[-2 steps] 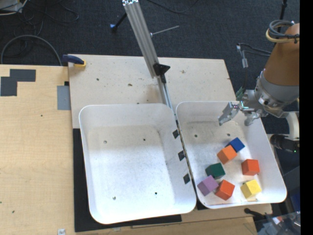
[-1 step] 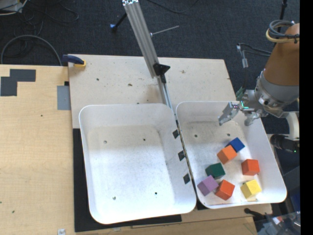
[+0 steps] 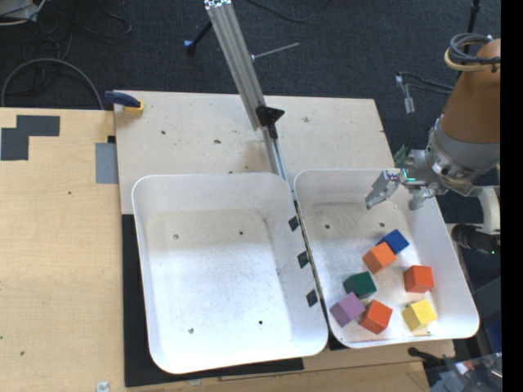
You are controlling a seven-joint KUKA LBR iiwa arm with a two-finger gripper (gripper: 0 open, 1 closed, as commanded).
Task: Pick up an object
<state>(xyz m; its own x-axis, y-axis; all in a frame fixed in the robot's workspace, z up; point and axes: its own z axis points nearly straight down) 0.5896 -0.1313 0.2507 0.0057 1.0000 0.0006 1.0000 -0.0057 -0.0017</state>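
Below my open, empty gripper [image 3: 398,191] lie the blue cube [image 3: 396,241] and orange cube [image 3: 379,256], apart from it.

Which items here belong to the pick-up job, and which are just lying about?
Job: pincer, open above the right bin; blue, orange, green, purple, yellow and two red cubes.

Lying about: left bin, aluminium bar, clamp.

Seven coloured blocks cluster at lower right in the right bin [image 3: 327,207]; the gripper [image 3: 398,194] hangs open above them, holding nothing.
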